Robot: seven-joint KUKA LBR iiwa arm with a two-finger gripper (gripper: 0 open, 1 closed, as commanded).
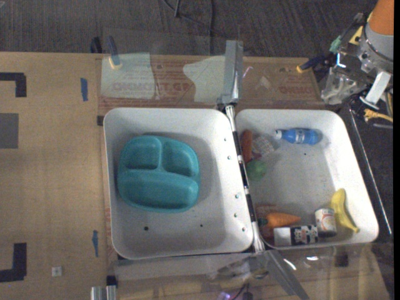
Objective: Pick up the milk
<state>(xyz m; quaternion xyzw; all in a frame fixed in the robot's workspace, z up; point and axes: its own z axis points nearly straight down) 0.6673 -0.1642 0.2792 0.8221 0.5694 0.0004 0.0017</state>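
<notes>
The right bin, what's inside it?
The right bin holds a blue bottle, a green ball, a carrot, a milk carton, a small can and a banana. What lies beneath them is covered.

Faint reddish mirrored lettering on clear plastic sheet (164,80) behind left bin, too blurred to read. Similar reddish print on clear sheet (281,83) behind right bin, unreadable. Small white carton with dark label (295,235) lying in right bin: label marks too small to read.
</notes>
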